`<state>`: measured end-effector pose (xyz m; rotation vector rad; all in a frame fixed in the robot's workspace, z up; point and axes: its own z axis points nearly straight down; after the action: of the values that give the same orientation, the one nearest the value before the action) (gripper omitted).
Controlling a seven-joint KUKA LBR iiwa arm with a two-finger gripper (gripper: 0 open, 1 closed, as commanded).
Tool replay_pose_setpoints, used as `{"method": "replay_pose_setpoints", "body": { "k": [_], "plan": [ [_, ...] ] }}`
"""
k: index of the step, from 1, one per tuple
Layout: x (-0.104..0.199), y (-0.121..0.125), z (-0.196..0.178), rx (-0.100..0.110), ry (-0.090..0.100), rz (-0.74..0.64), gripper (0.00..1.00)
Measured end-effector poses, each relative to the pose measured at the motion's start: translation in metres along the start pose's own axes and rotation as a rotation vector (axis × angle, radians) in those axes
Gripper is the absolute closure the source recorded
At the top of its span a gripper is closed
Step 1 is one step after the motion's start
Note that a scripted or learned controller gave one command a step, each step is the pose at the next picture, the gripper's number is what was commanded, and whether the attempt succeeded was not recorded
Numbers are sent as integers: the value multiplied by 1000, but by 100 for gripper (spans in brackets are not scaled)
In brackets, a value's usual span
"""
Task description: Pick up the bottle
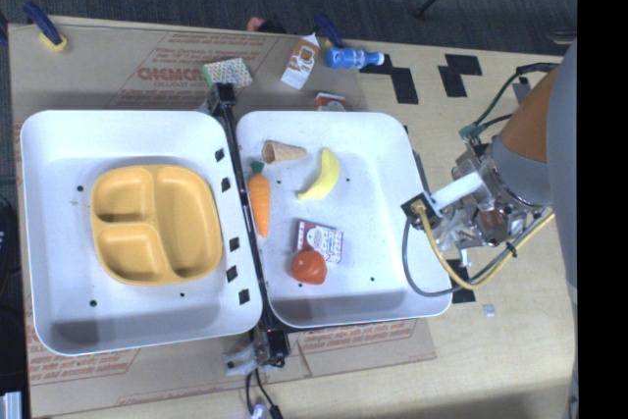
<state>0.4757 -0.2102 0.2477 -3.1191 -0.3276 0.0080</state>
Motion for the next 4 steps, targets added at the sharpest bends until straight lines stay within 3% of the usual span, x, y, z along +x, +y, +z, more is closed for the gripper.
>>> {"method": "replay_pose_setpoints", "body": {
  "k": [3, 4],
  "plan": [
    [1, -2, -29, 14, -9, -26, 100],
    [0, 0, 2, 0, 0, 2, 100]
  ]
}}
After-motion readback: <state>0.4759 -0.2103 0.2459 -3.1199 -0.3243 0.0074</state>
